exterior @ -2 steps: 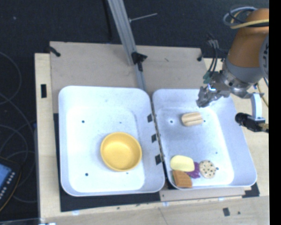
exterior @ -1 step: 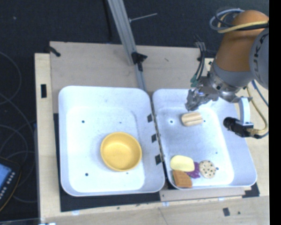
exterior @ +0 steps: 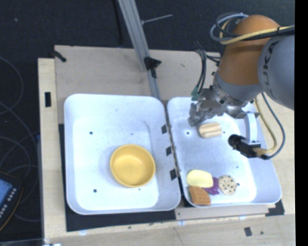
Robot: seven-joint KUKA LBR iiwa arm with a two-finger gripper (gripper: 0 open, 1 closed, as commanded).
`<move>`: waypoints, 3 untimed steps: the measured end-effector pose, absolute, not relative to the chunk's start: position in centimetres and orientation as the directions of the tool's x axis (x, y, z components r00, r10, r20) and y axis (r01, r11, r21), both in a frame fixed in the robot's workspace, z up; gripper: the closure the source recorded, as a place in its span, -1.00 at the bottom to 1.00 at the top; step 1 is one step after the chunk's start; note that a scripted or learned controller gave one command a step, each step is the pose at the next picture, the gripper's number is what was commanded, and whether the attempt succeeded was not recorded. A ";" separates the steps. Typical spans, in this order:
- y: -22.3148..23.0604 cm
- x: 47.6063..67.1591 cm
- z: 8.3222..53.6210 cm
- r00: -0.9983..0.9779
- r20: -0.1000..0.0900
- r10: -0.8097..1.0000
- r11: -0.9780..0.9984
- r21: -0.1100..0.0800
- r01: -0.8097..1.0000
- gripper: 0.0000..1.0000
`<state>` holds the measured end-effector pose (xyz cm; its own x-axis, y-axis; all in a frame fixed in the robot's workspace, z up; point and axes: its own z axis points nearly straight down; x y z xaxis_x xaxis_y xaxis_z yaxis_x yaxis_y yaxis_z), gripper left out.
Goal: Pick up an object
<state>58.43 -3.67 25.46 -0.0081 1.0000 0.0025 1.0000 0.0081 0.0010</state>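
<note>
One end effector, grey metal, low over the right bin nr its far-left corner. Can't tell how far open it is; nothing seen in its hold.

Just beside it, toward the bin's near edge: tan roll. Short rounded cylinder, matte, lying on its side in the far half of the bin. Likely target, being closest.

Handling (judged): light, prob. foam or plastic toy food, fairly stiff w/ slight give. Curved surface could roll out of a loose pinch. Best taken across the short width at mid-length, not by the rounded ends.

Near-left corner, same bin, a crowded cluster:
- yellow lump, oval, glossy
- orange-brown wedge, against the near wall
- purple piece, small
- speckled biscuit, round, flat

Packed close, so harder picks.

Left bin: yellow bowl, smooth, upright, alone, toward the near edge.

Both bins white, shallow, rounded corners, on a pale wood worktop.
</note>
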 end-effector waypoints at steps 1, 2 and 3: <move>1.2 55.4 24.2 -0.006 0.000 1.000 0.006 -0.001 1.000 1.00; 5.8 53.2 25.0 -0.009 0.003 1.000 0.009 0.000 1.000 1.00; 5.5 53.3 25.0 -0.003 0.003 1.000 0.003 0.001 1.000 -1.00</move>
